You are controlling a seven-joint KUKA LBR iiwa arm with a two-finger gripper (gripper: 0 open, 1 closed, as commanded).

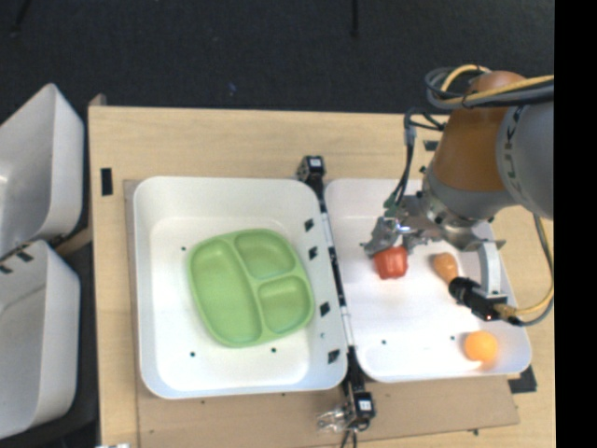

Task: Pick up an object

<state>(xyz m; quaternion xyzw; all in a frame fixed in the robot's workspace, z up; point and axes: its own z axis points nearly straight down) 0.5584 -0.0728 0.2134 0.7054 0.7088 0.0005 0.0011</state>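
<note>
Nearest the counter's front edge, an orange ball point(480, 346) rests in the front right corner of the right bin point(373, 343), well apart from the arm. Further back, a small orange-yellow piece point(445, 266) lies by the arm's fittings, and just beside it toward the bin's middle sits a red object point(392, 263), rounded and glossy, perhaps a toy pepper. The end effector point(387, 236) hangs directly over that red object, touching or nearly so; whether it is spread or closed I cannot tell. To do the grasp well, I judge it should centre over the red body and close low on its widest part, since a smooth, rounded surface may slip. In the left bin point(149, 362) lies a green divided tray point(250, 286).
</note>
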